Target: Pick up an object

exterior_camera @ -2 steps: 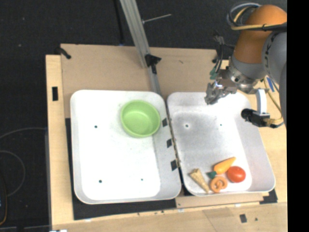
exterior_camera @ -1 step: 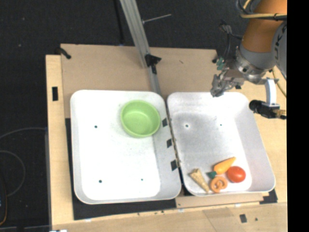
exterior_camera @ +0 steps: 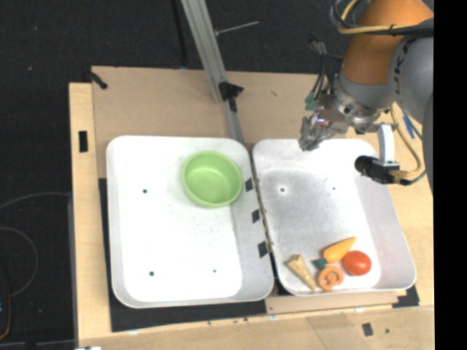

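A green bowl [exterior_camera: 212,179] sits in the upper right part of the left bin [exterior_camera: 146,268]. In the right bin [exterior_camera: 321,195], near its front edge, lie a red tomato [exterior_camera: 357,263], an orange pepper-like piece [exterior_camera: 338,249], a small orange ring-shaped item [exterior_camera: 330,277] and a tan wedge [exterior_camera: 299,270]. My gripper [exterior_camera: 312,135] hangs over the far edge of the right bin, well away from these items, with nothing seen between its fingers.
A slanted metal pole [exterior_camera: 208,42] rises behind the bins, ending at a clamp near the gap between them. A black fitting with cables [exterior_camera: 376,168] sits at the right bin's right rim. The wooden bench [exterior_camera: 160,100] surrounds both bins.
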You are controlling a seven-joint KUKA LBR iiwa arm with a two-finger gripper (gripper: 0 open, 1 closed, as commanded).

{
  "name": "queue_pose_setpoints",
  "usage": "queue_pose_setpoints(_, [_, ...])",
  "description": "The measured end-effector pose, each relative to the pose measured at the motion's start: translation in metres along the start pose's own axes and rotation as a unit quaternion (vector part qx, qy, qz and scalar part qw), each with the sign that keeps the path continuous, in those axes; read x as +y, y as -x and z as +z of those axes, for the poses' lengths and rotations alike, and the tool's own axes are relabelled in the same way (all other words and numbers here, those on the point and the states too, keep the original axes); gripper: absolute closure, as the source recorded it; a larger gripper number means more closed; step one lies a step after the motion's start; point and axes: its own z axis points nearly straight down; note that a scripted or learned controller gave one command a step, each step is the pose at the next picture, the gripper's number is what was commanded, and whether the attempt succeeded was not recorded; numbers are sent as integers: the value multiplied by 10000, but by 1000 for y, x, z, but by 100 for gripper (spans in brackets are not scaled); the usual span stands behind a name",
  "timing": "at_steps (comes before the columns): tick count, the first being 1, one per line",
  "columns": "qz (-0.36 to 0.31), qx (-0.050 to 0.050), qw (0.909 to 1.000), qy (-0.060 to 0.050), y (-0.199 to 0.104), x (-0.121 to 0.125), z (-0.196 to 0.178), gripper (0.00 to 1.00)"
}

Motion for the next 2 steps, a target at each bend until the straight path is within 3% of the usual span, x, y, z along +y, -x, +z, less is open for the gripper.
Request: queue_pose_setpoints(2, [-5, 7, 10000, -4, -90, -17, 5, 100])
